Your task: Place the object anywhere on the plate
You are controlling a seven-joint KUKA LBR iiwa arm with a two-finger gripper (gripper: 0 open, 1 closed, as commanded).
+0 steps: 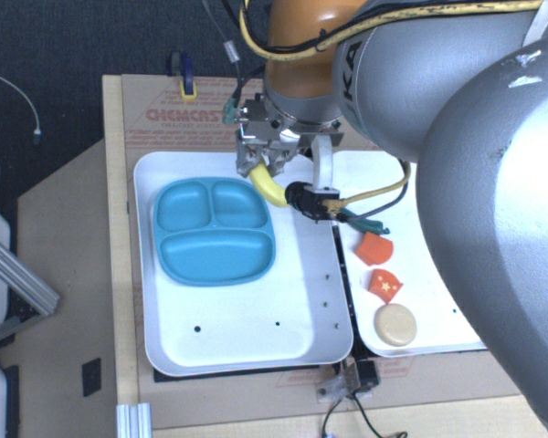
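Observation:
A blue divided plate [215, 231] lies in the left white bin [247, 340], toward its back left. A small yellow banana [268, 188] hangs tilted just past the plate's back right corner. Its upper end sits between the fingers of my gripper [260, 164], which is shut on it. The banana's lower tip points right, toward the bins' shared wall. The grey arm with its orange band hides the back of both bins.
The right bin [438, 340] holds an orange-red piece [375, 249], a red piece with a yellow mark [384, 285] and a tan round disc [395, 324]. A black connector [308, 200] with yellow and green cables hangs over the divider between the bins.

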